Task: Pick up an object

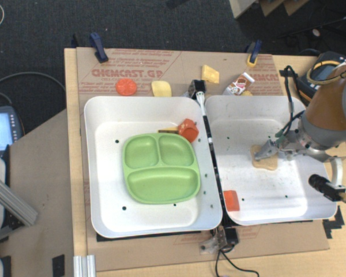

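While dark grey carpet surrounds it, the bench is topped by a brown cardboard sheet printed with red lettering, and two blue clamps pin its far edge. On that cardboard, beyond the bins, lie four loose things: an orange-red disc, a pale yellow block, a yellow wedge and a small red-and-white packet. Two shallow white bins sit side by side. The left bin holds one green divided plate with three compartments, and a small orange-red object lies just beyond the plate's far right corner. The right bin holds two things: an orange-red block at its near left corner, and a flat tan piece, pale and irregular in outline like a cracker or biscuit, lying near the bin's middle. The gripper reaches in from the right and sits right at that tan piece, its tip over the piece's far edge; whether its jaws are apart or together cannot be told from this angle, nor whether they clasp the piece.
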Controlling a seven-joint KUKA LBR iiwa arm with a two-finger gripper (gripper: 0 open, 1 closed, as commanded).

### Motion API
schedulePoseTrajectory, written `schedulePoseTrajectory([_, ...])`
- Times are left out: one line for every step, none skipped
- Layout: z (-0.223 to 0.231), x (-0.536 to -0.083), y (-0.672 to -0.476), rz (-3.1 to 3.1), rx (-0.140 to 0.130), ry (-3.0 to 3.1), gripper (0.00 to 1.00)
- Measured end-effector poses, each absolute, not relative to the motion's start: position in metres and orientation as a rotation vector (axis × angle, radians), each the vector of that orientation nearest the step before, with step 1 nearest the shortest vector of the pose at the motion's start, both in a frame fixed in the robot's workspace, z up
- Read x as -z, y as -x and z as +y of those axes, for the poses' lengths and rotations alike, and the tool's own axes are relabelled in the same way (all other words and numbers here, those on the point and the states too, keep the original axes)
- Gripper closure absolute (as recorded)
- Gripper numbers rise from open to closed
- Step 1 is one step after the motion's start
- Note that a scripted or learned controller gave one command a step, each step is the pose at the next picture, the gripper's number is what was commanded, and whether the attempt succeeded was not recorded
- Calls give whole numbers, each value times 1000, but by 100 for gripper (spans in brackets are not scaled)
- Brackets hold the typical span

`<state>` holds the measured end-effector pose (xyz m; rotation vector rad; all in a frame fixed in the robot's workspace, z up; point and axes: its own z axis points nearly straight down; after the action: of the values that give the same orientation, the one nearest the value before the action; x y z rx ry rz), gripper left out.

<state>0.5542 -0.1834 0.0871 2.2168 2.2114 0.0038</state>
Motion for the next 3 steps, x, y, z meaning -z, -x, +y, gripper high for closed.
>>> schedulePoseTrajectory([-177, -87, -479, 2214, -4, -2225, 0])
schedulePoseTrajectory([-107, -138, -569, 2228, -15, -2203, 0])
schedulePoseTrajectory([-152, -167, -517, 2216, 3, -2227, 0])
